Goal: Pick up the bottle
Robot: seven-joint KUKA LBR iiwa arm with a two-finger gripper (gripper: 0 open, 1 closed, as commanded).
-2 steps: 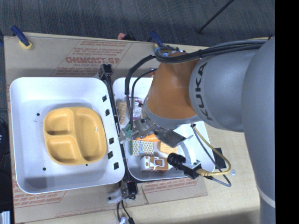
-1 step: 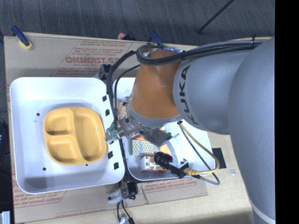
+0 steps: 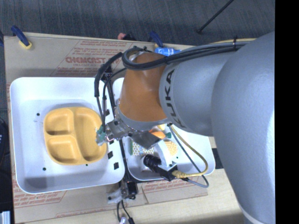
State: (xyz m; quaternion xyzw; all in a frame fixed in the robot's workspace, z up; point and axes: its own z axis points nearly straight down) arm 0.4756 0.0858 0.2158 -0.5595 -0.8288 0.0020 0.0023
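Your arm hangs over the right bin, hiding most of it; I cannot pick out the bottle or the gripper's state; a yellow divided plate lies in the left bin.

Dark grey carpeted floor is seen beyond the tabletop, which is covered with printed cardboard and clamped by blue clips.

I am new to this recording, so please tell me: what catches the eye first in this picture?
The big grey arm with its orange band comes in from the right and covers most of the right bin. In the left bin lies a yellow divided tray, bright against the white.
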